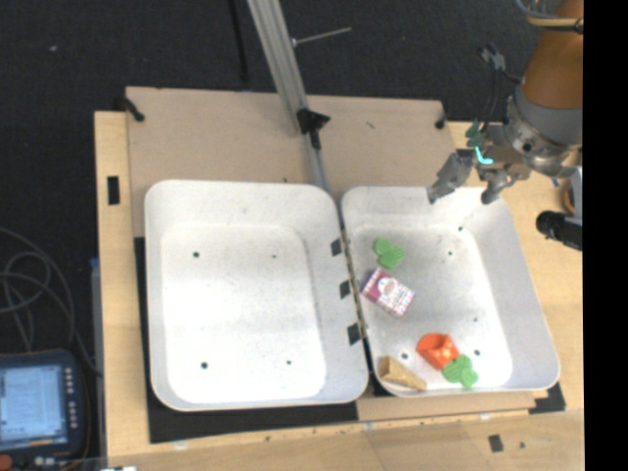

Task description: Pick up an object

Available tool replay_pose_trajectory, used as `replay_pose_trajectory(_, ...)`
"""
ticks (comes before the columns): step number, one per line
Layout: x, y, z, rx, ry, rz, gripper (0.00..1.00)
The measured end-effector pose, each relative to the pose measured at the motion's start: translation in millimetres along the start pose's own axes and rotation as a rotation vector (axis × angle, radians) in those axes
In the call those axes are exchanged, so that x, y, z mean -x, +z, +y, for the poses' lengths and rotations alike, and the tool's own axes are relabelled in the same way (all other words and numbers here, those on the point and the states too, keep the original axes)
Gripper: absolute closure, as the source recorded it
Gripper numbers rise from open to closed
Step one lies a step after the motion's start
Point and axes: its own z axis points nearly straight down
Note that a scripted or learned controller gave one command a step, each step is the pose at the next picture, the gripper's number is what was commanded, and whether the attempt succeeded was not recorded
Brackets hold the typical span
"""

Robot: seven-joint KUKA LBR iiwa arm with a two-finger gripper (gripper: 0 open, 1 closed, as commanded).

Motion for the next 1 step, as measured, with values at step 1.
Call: replay_pose_trajectory(1,0.1,-2.5,0.6,0.004,-0.001,-0.001,0.00)
